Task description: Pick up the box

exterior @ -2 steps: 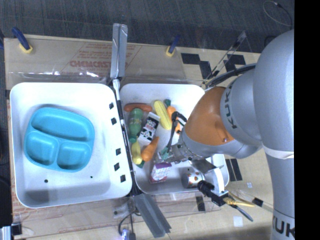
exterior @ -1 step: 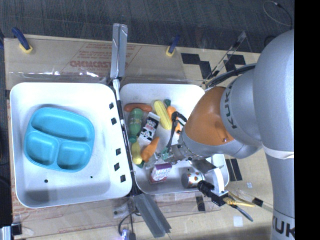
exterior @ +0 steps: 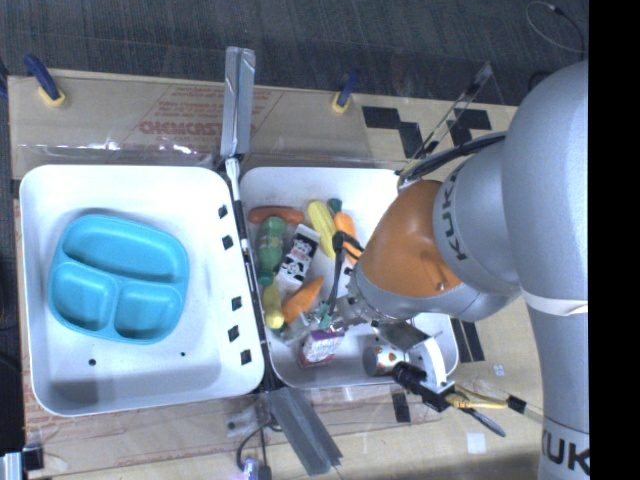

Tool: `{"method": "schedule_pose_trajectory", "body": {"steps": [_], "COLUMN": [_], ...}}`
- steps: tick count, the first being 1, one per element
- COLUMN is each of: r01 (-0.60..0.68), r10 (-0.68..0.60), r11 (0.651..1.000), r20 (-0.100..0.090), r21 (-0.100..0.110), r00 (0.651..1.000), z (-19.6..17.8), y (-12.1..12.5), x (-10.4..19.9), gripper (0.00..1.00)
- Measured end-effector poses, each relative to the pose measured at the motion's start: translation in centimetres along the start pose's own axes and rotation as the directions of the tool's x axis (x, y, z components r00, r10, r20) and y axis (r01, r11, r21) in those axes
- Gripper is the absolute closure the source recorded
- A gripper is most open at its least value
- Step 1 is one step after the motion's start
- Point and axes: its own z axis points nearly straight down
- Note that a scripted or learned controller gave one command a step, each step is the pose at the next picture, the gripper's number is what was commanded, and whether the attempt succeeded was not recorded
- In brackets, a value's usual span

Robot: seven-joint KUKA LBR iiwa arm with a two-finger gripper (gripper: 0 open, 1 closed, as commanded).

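Reaching into right bin (exterior: 300,376) over clutter; gripper (exterior: 335,313) state could not be told. Best centred squarely over box (exterior: 297,257), clear of carrot (exterior: 303,299).

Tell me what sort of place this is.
Probably a robotics lab bench for pick-and-place trials: two white bins side by side, a grey arm reaching in, toy food heaped with a small box, and a blue tray.

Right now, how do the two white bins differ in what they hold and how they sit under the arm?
The left bin holds one blue divided tray, lying flat with bare white floor around it; the right bin holds a crowded pile of small items, including the black-and-white box. The left bin lies fully open to view; the arm covers much of the right bin. Both are shallow, white and side by side.
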Motion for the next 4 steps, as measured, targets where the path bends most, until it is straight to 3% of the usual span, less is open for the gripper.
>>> {"method": "schedule_pose_trajectory", "body": {"steps": [1, 2, 3, 4], "r01": [0.003, -0.320, -0.320, -0.346], "r10": [-0.003, 0.320, 0.320, 0.346], "r11": [1.000, 0.947, 0.947, 0.938], "r20": [-0.001, 0.002, 0.002, 0.002], "r21": [0.003, -0.002, -0.002, -0.005], "r00": [1.000, 0.947, 0.947, 0.938], "z": [-0.7, -10.0, -10.0, -0.3], "y": [0.0, 2.0, 2.0, -0.5], "x": [0.0, 6.2, 6.2, -2.1], "gripper": [1.00, 1.00, 0.00, 0.00]}}
